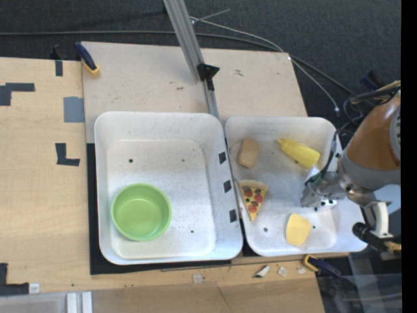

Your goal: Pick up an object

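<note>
In the right white bin [260, 243], the gripper [318, 195] was seen low over bare floor, between a yellow mustard-style bottle [299, 152] and a pale yellow cheese-like block [298, 230]. How far the jaws stood open could not be told, and nothing was seen held. The block, nearest, was judged light, stiff and easiest taken across its flat sides; the bottle was judged likely to roll.

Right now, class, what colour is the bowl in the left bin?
Light green, seen in the camera view: bowl.
</note>
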Robot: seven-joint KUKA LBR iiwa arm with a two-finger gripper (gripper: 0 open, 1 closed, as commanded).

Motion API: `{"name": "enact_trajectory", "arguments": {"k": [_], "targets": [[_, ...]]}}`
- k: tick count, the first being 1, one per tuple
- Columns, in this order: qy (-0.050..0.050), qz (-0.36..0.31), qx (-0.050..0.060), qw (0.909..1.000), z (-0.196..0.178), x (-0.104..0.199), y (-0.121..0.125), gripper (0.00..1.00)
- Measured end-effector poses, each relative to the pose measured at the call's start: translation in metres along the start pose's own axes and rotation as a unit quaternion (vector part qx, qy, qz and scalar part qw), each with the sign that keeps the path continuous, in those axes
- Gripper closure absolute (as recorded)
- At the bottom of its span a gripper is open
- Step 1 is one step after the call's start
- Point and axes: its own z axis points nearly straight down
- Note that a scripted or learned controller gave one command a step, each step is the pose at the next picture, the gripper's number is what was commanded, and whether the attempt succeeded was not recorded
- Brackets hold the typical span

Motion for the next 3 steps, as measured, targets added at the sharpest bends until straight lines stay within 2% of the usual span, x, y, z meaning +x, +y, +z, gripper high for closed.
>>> {"name": "enact_trajectory", "arguments": {"k": [1,2,3], "targets": [[-0.002,0.0,-0.005,1.0,-0.058,0.001,0.008,1.0],[-0.002,0.0,-0.006,1.0,-0.101,0.002,0.009,1.0],[-0.001,-0.002,-0.002,1.0,-0.098,0.063,0.004,1.0]]}}
